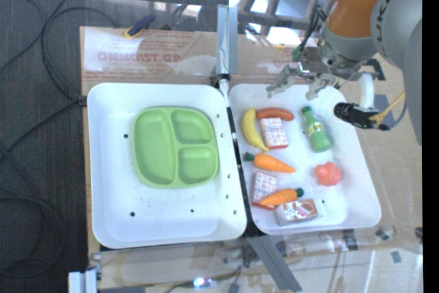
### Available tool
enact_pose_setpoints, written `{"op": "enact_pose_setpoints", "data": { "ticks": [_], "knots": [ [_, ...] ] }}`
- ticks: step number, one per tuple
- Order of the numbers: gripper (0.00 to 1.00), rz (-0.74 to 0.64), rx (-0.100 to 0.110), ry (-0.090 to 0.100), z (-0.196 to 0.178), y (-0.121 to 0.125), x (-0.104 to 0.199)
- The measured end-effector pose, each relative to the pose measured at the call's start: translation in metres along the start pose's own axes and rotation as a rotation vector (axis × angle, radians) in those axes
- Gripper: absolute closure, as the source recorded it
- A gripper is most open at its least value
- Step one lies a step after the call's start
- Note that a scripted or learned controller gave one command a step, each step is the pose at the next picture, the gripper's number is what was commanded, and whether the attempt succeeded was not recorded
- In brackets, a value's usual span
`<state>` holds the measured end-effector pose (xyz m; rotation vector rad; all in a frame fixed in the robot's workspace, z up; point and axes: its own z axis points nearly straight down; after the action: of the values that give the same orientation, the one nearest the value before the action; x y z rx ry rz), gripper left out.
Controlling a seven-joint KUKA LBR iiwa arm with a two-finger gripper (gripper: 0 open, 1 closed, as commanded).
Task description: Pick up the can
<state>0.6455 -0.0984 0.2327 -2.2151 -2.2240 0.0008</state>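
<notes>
The left bin [103, 168] holds a green divided plate [176, 147]. The right bin [357, 206] holds toy food, with the can [274, 133] lying just below the tool [302, 84]. The tool's fingers are spread apart, holding nothing, above the bin's far edge.

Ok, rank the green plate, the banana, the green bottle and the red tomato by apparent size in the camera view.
1. Green plate, by far the largest.
2. Banana and green bottle: too alike to rank.
3. Red tomato, the smallest.
</notes>
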Motion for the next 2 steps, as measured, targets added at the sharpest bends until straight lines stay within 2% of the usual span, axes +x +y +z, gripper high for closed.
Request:
{"op": "enact_pose_setpoints", "data": {
  "ticks": [1,2],
  "knots": [
    [0.00,0.065,0.001,-0.003,0.033,-0.087,-0.073],
    [0.00,0.094,0.001,-0.004,0.099,-0.074,-0.095]
  ]
}}
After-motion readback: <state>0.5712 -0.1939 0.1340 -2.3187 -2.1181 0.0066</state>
